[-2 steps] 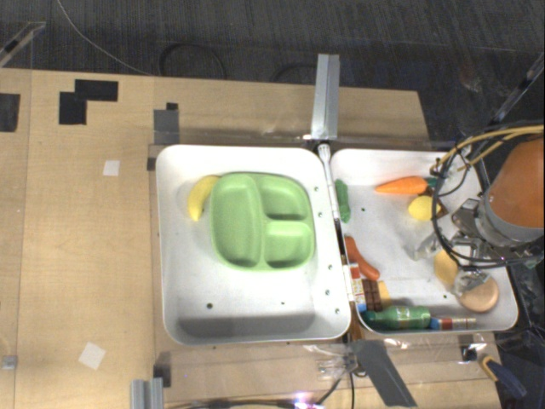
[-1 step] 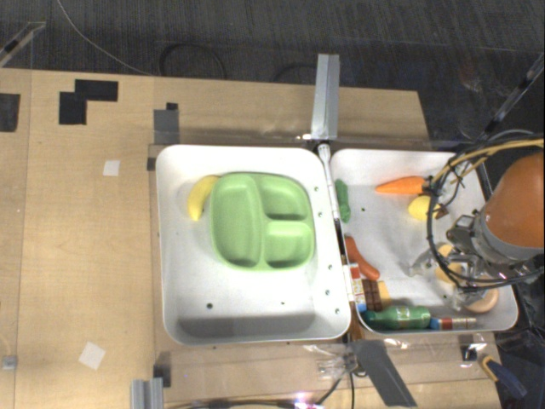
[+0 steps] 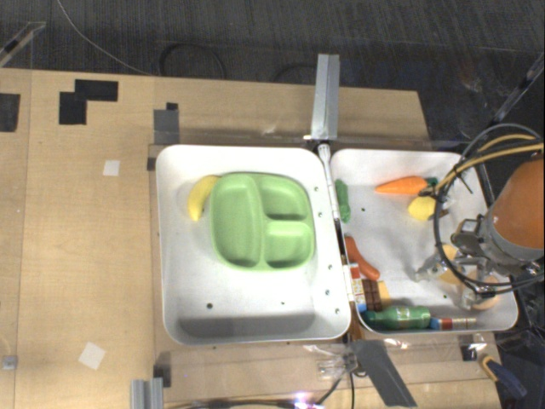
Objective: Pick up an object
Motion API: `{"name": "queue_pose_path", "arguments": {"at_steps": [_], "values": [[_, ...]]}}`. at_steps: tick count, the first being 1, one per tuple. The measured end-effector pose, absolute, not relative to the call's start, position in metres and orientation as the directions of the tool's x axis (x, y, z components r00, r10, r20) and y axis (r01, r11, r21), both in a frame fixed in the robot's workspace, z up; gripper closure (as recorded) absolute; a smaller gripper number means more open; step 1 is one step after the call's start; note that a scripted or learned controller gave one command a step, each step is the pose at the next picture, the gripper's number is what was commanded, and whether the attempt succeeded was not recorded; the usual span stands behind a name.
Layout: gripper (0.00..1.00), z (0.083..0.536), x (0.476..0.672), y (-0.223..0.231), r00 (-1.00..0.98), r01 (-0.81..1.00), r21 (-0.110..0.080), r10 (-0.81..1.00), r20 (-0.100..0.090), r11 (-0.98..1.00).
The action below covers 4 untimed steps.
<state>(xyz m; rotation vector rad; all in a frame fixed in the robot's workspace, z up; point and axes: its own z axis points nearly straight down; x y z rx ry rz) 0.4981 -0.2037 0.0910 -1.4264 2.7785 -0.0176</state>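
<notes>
The right bin (image 3: 387,237) holds an orange carrot (image 3: 400,186) and a small yellow fruit (image 3: 421,208) at the back. A green vegetable (image 3: 341,199) lies along its left wall. A red-orange sausage (image 3: 361,261) sits lower down, and a green bottle (image 3: 398,317) lies along the front wall. My gripper (image 3: 438,269) hangs low over the right side of this bin, wrapped in cables, below the orange band (image 3: 519,207). A pale yellowish item (image 3: 450,252) shows right beside it; whether it is gripped cannot be made out.
The left bin (image 3: 170,254) carries a green divided plate (image 3: 260,220) with a yellow banana (image 3: 200,196) at its left edge. A metal post (image 3: 326,100) rises behind the seam between the bins. Black and yellow cables (image 3: 477,156) loop over the right bin's back corner.
</notes>
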Motion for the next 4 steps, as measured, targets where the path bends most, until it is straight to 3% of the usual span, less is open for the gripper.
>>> {"name": "queue_pose_path", "arguments": {"at_steps": [1,2,3,4], "values": [[0.00,0.091,0.494,-0.203,-0.265,-0.964,-0.021,-0.964,-0.006,0.265],[0.00,0.091,0.495,-0.201,-0.148,-0.989,-0.022,-0.989,-0.005,0.148],[0.00,0.090,0.527,-0.199,0.292,-0.956,-0.011,-0.956,-0.004,-0.292],[0.00,0.090,0.547,-0.193,0.466,-0.885,-0.008,-0.885,0.004,-0.466]]}}
